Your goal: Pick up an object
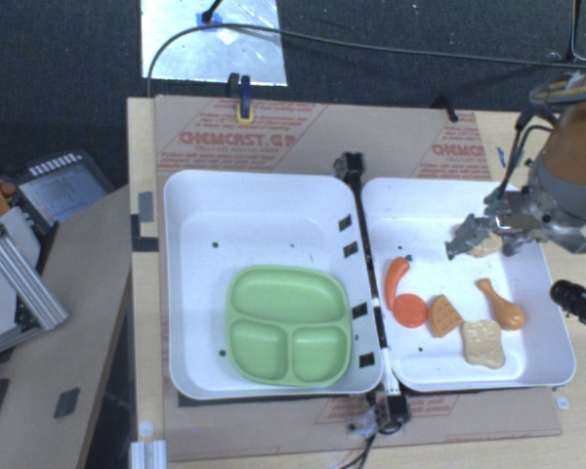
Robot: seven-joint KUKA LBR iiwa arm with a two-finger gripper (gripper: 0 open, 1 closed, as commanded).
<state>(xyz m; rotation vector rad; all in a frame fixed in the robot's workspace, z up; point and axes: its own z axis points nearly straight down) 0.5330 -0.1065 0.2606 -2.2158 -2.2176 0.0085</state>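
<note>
My gripper (484, 238) hangs over the back of the right bin (420, 203), its two grey fingers spread apart, so it is open. A small pale object (485, 248) shows low between the fingers; I cannot tell whether they touch it. In front of it lie a tan drumstick (501, 304), a slice of toast (483, 344), an orange wedge (444, 316) and a red-orange carrot (398, 277) with a red round piece (408, 310) at its near end.
A green divided plate (288, 325) rests in the front of the left bin (244, 213). The ridge between the bins (366, 272) runs front to back, just left of the carrot. The arm's grey and orange wrist (571, 164) stands at the right edge.
</note>
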